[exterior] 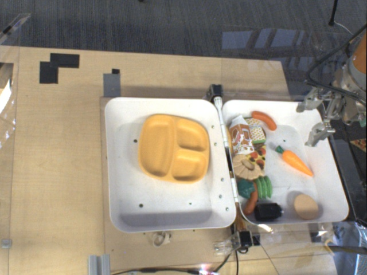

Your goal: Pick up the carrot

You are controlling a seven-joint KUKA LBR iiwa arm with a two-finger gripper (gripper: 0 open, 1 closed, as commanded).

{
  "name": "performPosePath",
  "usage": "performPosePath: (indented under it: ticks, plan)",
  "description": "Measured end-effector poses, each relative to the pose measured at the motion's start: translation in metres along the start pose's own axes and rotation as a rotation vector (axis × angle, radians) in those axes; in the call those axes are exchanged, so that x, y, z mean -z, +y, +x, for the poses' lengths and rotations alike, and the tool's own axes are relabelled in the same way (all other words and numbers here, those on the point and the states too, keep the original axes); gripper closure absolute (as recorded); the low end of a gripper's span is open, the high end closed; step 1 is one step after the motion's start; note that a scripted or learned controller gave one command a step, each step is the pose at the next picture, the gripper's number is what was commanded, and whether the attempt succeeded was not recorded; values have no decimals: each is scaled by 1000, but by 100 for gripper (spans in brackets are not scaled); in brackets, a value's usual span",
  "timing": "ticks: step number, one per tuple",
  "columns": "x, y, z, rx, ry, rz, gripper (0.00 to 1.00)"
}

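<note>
- Carrot (296,162): lying flat in right bin (335,179), right of centre, green stem end toward far-left, orange tip toward near-right, clear of neighbours.
- Gripper (319,118): hanging over far-right corner of right bin, above rim, well apart from carrot; fingers (317,135) metallic, partly lost against clutter, so open or closed state impossible to tell; nothing seen between them.
- Arm: entering from right edge, grey, orange band (361,59) just visible at far right.
- Left bin (117,153): holding yellow divided tray (174,148), roughly centred, three compartments.
- Toy food pile (249,153) along left wall of right bin: printed carton, cracker-like piece, round patterned item, teal piece, green ridged piece, all touching or overlapping.
- Red sausage (264,120): far side of right bin, just beyond pile.
- Black object (267,211): near side of right bin, beside green piece.
- Tan round item (306,206): near-right part of right bin, apart from carrot, nearer than it.
- Black clamp (215,90) at far end of seam between bins; cables at near edge.
- Wooden bench (57,182) under both bins; black L-shaped marker (57,66) at far left.
</note>
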State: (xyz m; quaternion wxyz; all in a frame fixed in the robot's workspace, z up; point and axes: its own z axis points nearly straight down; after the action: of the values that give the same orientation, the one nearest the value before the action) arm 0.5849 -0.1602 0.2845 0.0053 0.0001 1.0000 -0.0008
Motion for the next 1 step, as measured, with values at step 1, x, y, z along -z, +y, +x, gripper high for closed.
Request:
performPosePath:
  ticks: [1]
  plan:
    - [-131, -10, 26, -65, 12, -3, 0]
